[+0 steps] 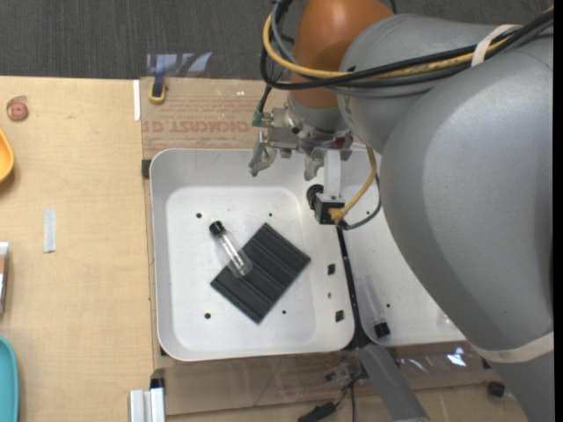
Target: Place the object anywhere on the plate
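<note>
Clear tube [228, 249] resting across the upper-left edge of the black ribbed plate [264, 272], near the middle of the left bin [167, 262].

Lying partly on the plate, black cap toward the bin's far-left corner, likely where released. Pincer [286, 158] above the bin's far edge, fingers spread, gripping nothing, apart from the tube.

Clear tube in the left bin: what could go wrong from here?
1. The clear tube lies half on the black ribbed plate; being round, it may roll off when touched.
2. The gripper hangs over the bin's back rim, apart from the tube, so a descent may clip the rim.
</note>
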Controlling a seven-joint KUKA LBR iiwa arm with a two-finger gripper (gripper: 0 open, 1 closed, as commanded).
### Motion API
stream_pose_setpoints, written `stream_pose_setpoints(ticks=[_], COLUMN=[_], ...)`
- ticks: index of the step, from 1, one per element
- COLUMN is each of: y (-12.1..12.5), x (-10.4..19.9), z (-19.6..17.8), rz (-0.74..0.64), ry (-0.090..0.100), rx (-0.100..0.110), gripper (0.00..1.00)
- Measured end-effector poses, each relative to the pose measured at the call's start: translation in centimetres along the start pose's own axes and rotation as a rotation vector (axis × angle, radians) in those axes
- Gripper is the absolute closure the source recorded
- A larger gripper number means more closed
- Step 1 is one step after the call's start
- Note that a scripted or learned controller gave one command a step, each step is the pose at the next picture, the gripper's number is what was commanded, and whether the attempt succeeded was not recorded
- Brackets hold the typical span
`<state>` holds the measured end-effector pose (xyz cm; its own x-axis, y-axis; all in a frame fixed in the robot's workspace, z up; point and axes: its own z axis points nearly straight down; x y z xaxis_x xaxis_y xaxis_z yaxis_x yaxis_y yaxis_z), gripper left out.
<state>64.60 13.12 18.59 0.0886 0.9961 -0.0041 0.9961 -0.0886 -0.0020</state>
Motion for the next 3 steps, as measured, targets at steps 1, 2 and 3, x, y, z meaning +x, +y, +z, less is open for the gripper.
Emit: stream_pose_setpoints(ticks=[1, 2, 3], y=[0.5, 0.7, -1.5], x=[8.3, 7.0, 6.8], z=[4.8, 0.9, 1.4], rz=[-0.463, 0.318, -0.292], ry=[0.001, 0.000, 0.001], rx=[-0.002, 0.000, 0.000], gripper=[0.00, 0.00, 0.00])
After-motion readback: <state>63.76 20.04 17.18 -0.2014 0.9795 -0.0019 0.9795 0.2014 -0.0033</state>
